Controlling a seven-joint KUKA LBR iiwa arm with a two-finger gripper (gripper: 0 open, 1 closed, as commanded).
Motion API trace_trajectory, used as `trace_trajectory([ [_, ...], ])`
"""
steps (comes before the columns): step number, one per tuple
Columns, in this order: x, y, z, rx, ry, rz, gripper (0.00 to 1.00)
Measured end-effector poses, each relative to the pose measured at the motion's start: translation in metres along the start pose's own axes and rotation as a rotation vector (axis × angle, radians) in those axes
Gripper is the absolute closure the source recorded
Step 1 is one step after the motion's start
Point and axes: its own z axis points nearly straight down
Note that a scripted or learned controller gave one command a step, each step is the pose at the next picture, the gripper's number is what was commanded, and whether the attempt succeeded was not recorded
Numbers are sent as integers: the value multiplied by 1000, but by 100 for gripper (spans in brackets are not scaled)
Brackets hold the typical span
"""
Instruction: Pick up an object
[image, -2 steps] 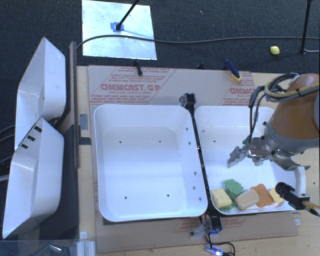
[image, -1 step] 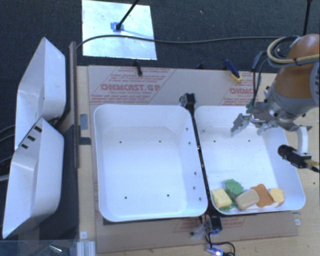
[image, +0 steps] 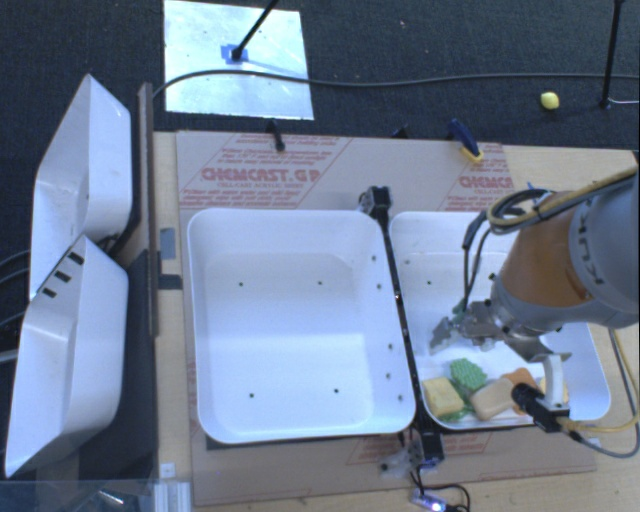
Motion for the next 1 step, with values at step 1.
trace_trajectory([
  [1, -19, 79, -62, -19, -3, -2, 0],
])
